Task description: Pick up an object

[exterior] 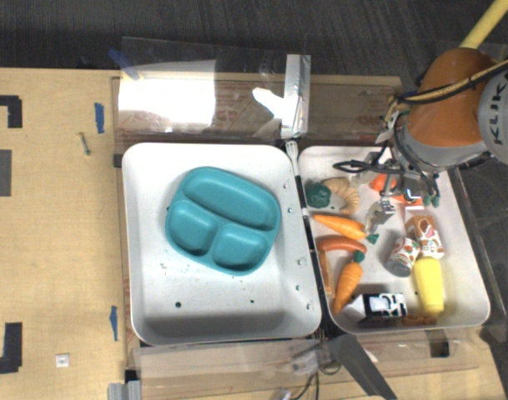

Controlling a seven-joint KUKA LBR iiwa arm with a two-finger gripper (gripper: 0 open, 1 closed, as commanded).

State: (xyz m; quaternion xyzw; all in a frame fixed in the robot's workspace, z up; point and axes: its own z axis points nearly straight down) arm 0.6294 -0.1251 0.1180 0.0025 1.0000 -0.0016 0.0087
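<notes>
Below me sit two white bins [145, 173] on the tabletop. One teal divided plate [223, 218] lies in the left bin. The right bin [470, 298] holds more — three carrots [340, 224], one croissant [347, 192], one yellow bottle [429, 284], one patterned can [410, 247] and one small black-and-white toy car [382, 304].

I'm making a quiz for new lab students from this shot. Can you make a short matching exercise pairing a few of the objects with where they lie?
Things:
1. teal tray
2. yellow bottle
3. toy car
4. green toy

Places:
A. right bin, near the front rim
B. left bin
C. right bin, upper left part
D. right bin, near the right side

Pairs: 1-B, 2-D, 3-A, 4-C
</notes>
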